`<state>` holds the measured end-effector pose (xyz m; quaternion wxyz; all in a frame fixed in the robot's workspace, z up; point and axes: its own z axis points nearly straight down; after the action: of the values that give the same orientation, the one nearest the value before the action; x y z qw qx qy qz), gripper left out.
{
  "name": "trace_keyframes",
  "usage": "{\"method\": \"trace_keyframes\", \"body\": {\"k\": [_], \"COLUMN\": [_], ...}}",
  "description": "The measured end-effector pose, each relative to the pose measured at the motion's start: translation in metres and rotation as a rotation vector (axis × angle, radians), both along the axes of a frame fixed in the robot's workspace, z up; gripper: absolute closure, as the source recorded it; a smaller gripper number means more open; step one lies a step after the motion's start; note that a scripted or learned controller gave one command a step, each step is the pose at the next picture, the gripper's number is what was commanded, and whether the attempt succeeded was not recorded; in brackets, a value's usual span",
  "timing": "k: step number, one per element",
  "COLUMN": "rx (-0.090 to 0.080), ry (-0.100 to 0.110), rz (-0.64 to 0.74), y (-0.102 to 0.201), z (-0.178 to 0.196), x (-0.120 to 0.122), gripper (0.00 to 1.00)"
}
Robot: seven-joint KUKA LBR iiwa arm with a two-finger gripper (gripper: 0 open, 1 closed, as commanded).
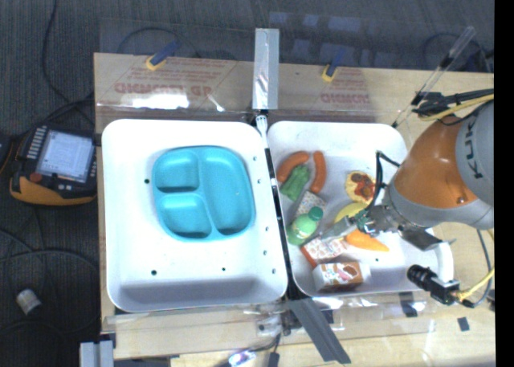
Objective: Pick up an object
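grey-orange arm [438, 177] bent low over right bin [337, 134], claw [371, 221] state unclear

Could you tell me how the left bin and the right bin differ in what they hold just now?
The left bin holds one blue divided tray; the right bin holds a jumble of small toy foods, including a carrot and a green bottle. The arm reaches into the right bin, not the left bin. Both are shallow, white and side by side.

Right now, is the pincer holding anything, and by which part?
Cannot be told. The pincer is low in the right bin, among the carrot and banana.
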<state>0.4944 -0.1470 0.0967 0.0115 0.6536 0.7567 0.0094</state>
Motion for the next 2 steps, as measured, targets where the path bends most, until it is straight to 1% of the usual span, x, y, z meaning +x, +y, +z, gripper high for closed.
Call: {"method": "trace_keyframes", "body": {"k": [1,2], "rx": [0.004,0.003], "ry": [-0.007,0.033], "rz": [0.005,-0.069], "y": [0.003,0.044], "z": [0.013,0.016], "x": [0.003,0.016], "gripper": [1.0,1.0]}}
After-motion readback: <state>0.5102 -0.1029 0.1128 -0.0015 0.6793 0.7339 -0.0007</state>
